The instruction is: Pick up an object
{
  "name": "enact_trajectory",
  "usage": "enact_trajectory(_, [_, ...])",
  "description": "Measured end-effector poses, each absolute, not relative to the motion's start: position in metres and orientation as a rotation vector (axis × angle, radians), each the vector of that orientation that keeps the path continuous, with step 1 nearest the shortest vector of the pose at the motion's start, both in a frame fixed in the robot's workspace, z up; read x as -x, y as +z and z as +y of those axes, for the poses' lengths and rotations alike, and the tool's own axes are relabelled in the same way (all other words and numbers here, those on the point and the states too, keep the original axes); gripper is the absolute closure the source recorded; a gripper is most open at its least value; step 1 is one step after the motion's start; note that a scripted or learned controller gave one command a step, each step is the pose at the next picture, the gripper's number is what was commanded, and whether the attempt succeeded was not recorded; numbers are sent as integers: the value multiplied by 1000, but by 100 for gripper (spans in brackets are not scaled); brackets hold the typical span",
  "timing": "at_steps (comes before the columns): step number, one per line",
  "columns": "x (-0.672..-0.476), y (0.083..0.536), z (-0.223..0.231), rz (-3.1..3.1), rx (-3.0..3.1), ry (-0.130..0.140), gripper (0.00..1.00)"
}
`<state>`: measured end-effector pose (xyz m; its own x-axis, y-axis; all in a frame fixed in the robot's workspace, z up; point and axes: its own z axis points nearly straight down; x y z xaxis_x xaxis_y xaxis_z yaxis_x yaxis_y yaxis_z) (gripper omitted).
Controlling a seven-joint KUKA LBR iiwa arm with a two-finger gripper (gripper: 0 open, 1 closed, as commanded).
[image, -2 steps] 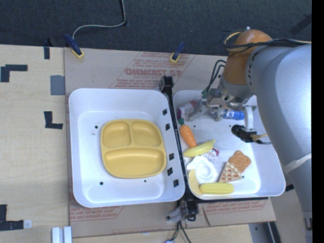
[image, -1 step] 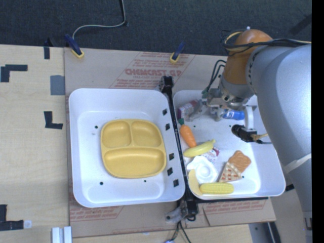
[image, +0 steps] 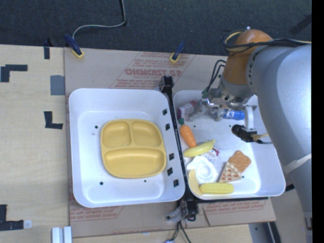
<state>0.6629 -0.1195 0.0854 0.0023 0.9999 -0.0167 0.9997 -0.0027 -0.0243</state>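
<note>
Hovering at the far end of the right bin (image: 263,184), the gripper (image: 218,107) hid its own state; I could not tell it. Toys crowded below: carrot (image: 187,134), banana (image: 199,149), corn (image: 216,188). Any descent risked nudging neighbours or closing on nothing.

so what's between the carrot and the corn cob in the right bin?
In the camera view, between the carrot and the corn lie the banana and, below it, a white fried egg.
</note>
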Motion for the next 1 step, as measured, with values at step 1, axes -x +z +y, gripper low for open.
enact_trajectory(1, [-663, 85, -120, -2215, 2220, 45, 0])
